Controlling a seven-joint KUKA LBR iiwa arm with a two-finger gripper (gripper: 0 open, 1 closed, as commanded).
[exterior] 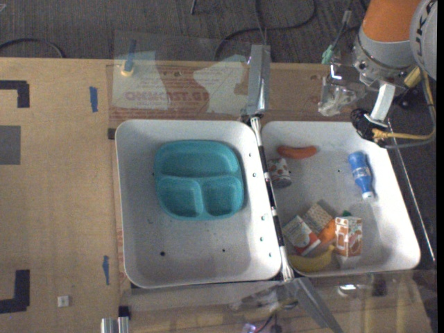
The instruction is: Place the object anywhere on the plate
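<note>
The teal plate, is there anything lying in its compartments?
Nothing lies in the teal plate; all three compartments show bare. It sits in the left bin, hiding the bin floor under it.

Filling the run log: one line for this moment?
arm: top right, above bins | plate: left bin, bare | sausage, bottle: right bin

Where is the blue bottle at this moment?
The blue bottle lies in the right bin, near its right wall at the far end. The orange sausage is to its left, and the small juice carton is nearer the camera.
</note>
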